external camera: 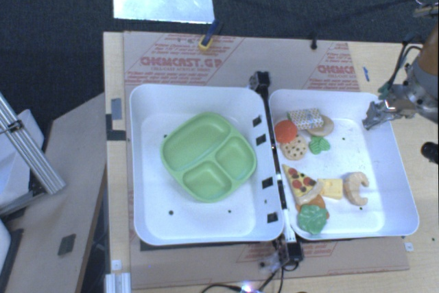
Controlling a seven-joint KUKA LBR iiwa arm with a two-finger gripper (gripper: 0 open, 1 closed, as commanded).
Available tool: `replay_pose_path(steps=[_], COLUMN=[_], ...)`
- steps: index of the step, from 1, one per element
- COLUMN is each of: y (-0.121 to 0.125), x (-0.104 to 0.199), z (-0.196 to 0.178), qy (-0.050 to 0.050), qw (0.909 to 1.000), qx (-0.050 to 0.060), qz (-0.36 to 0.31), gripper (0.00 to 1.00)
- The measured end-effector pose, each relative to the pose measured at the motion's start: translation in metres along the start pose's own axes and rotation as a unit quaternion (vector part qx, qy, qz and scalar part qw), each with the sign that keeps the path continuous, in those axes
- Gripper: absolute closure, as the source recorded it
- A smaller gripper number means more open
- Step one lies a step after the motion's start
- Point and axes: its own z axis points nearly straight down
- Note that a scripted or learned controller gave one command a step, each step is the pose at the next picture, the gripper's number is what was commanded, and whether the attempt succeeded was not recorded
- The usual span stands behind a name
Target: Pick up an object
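We are looking down at a slant on the worktop [226, 55], which is carrying two shallow white bins side by side; the end effector [376, 116] is hanging at the right edge of the right bin [384, 168], its grey tip pointing towards the bin's upper right corner; we are not seeing anything between its fingers, and we cannot tell how far apart they are standing.

All the candidate objects are lying to the left of the end effector, within the right bin; nearest to it, and roughly level with it, a wafer-like grey block [306, 118] is resting on a round tan biscuit [323, 126]; just beyond these a red-orange round piece [286, 130] is sitting beside the bin's left wall; below it we are finding a chocolate-chip cookie [293, 149] and a small green leafy piece [318, 145], close together.

Further below and still to the left of the end effector, a croissant [357, 187] is lying nearest the bin's middle; a yellow cheese wedge [332, 189] is sitting just beside it; a pizza slice [300, 182] is lying next to the cheese; a green broccoli-like piece [313, 219] is occupying the lower left corner.

Well apart from the end effector, far to its left, the left bin [147, 216] is holding a green divided plate [208, 156] with three compartments, lying flat.
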Motion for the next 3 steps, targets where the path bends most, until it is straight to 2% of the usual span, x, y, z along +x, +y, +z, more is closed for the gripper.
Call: replay_pose_path(steps=[1,3], y=[-0.003,-0.023], x=[0.044,0.154], z=[-0.005,0.009], qy=[0.001,0.002], qw=[1.0000,1.0000], qx=[0.001,0.003], qz=[-0.002,-0.003], gripper=[1.00,1.00])
